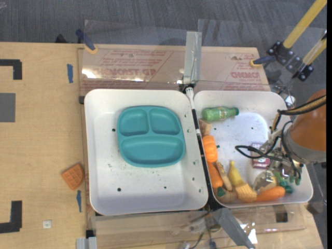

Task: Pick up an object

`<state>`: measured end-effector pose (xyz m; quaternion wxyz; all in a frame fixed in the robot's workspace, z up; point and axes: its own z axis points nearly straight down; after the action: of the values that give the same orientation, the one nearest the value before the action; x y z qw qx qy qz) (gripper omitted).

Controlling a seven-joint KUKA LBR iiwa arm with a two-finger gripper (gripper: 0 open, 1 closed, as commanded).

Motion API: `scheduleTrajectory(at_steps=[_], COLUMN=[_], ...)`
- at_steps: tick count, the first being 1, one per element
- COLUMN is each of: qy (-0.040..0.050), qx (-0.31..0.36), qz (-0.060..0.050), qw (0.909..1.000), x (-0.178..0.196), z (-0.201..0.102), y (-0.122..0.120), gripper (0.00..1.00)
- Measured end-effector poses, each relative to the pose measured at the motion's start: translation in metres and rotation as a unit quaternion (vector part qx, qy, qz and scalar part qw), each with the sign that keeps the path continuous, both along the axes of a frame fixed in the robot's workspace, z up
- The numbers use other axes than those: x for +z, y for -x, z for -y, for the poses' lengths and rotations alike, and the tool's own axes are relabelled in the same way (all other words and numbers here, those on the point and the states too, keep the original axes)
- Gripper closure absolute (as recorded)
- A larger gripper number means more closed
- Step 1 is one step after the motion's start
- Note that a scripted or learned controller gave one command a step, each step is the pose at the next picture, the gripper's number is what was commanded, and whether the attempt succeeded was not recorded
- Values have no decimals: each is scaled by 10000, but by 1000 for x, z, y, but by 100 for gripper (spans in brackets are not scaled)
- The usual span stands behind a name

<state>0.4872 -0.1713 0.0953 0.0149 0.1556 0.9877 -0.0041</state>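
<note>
The gripper (270,176) was lowered at lower right of the frame, into the right bin (244,100), over a carrot (271,193); the jaws' state could not be told; a descent and close seemed needed next.

Arm (309,134): orange band at wrist, black cables looping off it, metallic gripper (271,173) below.

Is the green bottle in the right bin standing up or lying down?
Lying down. The green bottle rests on its side along the far edge of the right bin, its cap end pointing toward the arm.
</note>
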Motion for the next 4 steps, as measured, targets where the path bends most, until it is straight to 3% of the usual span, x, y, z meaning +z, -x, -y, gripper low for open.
scheduleTrajectory(at_steps=[2, 3, 4], qy=[-3, -46, -29], qx=[-132, -75, 714], qz=[4, -69, -83], qw=[9999, 9999, 9974], x=[0, -6, -7], z=[-5, -21, 53], y=[0, 3, 0], gripper=[0, 0, 0])
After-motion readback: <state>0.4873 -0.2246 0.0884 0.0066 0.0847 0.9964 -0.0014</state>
